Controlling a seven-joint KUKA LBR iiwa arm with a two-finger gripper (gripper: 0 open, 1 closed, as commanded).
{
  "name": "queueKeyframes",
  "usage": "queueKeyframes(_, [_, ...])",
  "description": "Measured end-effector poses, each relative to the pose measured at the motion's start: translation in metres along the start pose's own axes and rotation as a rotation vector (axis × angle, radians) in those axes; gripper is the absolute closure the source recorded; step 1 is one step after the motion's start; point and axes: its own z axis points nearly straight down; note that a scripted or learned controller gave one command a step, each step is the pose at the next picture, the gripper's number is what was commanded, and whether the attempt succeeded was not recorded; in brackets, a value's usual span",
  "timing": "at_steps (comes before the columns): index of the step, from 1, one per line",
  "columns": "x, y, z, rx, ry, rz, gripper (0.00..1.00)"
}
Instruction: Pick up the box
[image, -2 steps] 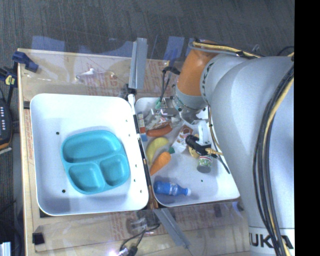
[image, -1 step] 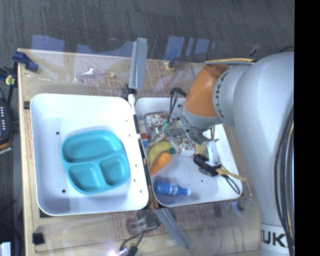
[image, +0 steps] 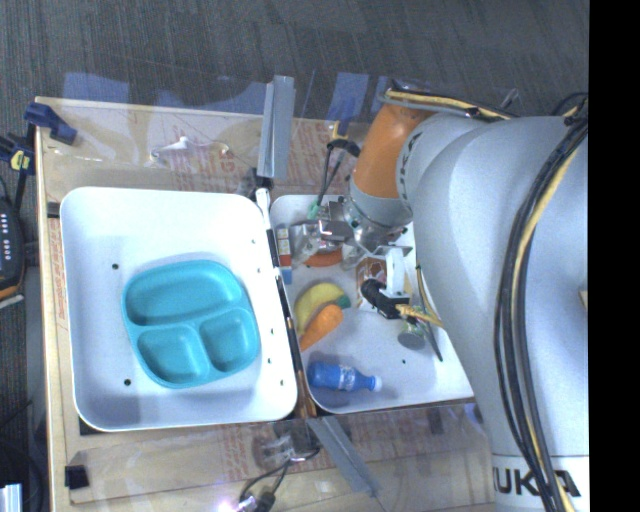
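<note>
Your gripper (image: 322, 232) is low over the upper end of the right bin (image: 445, 378), reaching in from under the orange band (image: 385, 150) of the grey arm (image: 480, 250). From this slanted overhead view you cannot tell how far it is open, and you cannot see anything clearly held in it.

The box (image: 288, 244) you are after is a small thing with red and white print. It sits in the upper left corner of the right bin, against the wall shared with the left bin (image: 85, 215). It is just beside the gripper, on the gripper's left in the view, and whether the two touch is not clear. Much of the box is small and blurred, so its pose is hard to read.

Directly below the gripper there is a reddish-brown thing (image: 326, 258), partly covered. You cannot make out what it is.

Further down the same bin you have a yellow fruit (image: 318, 297) with a carrot (image: 322, 323) touching its lower side. The carrot lies at a slant, its thin end pointing toward the dividing wall. Near the bottom edge a blue bottle (image: 336, 377) lies on its side with its cap toward the right, apart from the carrot.

In the left bin a teal divided plate (image: 185, 322) with three compartments lies flat, a little below the middle. It is well apart from the gripper and the box.
</note>
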Motion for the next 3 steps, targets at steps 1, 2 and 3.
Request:
queueKeyframes(1, [-0.004,-0.004,0.000,-0.029,0.000,-0.136,0.00])
queueKeyframes(2, [0.003,-0.022,-0.010,-0.061,-0.029,-0.467,0.00])
queueKeyframes(3, [0.000,0.004,-0.004,-0.020,-0.030,-0.776,0.00])
